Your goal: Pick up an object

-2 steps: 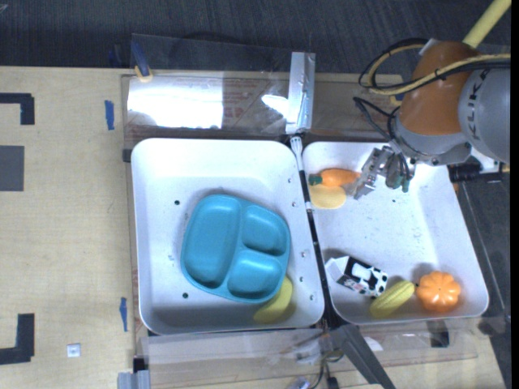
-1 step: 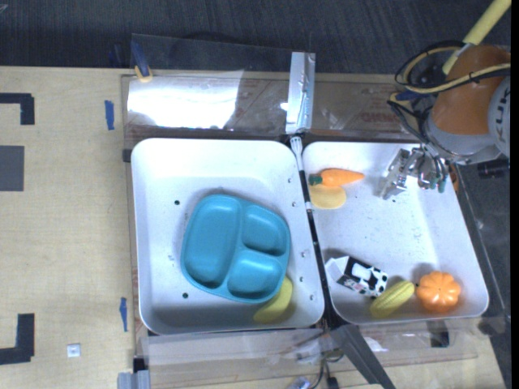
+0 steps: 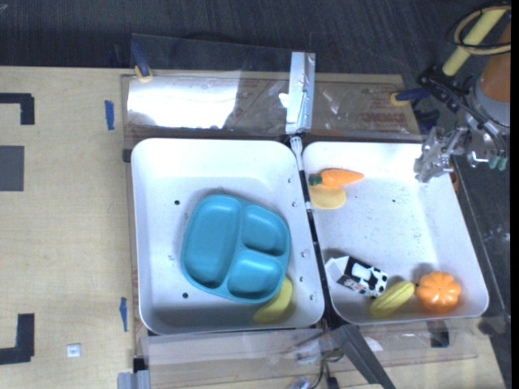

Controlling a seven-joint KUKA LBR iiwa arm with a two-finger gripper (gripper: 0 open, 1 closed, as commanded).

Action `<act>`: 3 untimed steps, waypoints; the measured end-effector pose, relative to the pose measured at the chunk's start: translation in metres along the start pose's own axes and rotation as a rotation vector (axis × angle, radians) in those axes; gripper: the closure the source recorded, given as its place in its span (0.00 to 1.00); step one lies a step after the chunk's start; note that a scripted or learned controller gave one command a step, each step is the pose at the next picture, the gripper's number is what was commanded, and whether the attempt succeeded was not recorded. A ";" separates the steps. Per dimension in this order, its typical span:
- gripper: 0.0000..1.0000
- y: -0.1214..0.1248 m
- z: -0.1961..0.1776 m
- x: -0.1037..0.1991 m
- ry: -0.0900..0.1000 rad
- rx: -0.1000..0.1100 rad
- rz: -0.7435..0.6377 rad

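Observation:
My gripper (image 3: 435,159) hangs over the far right corner of the right bin (image 3: 405,217), with nothing between its metal fingers. In that bin an orange carrot (image 3: 340,177) lies on a pale yellow piece (image 3: 328,197) near the far left. Along the near edge sit a black-and-white cow toy (image 3: 359,277), a yellow-green banana-like piece (image 3: 392,296) and an orange pumpkin (image 3: 439,290). The left bin (image 3: 154,217) holds a blue divided plate (image 3: 235,247) with a yellow piece (image 3: 278,300) tucked under its near right corner.
A clear plastic panel (image 3: 211,96) and a metal upright (image 3: 301,91) stand behind the bins. The arm's orange band (image 3: 496,79) and yellow cable (image 3: 478,31) are at the upper right. The wooden bench (image 3: 57,241) stretches to the left.

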State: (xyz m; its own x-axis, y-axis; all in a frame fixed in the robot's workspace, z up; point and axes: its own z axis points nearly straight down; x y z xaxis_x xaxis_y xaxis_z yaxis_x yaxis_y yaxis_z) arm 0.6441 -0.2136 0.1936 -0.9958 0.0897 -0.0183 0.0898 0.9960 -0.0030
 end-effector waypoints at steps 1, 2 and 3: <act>1.00 0.005 0.044 0.013 0.019 -0.001 0.372; 1.00 0.044 -0.061 0.016 0.004 -0.002 0.059; 1.00 0.076 -0.068 -0.007 0.006 -0.006 -0.403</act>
State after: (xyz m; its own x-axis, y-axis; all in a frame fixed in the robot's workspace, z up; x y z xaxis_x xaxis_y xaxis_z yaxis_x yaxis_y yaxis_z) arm 0.6571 -0.1382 0.2612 -0.9512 -0.3083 -0.0114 -0.3083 0.9513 -0.0030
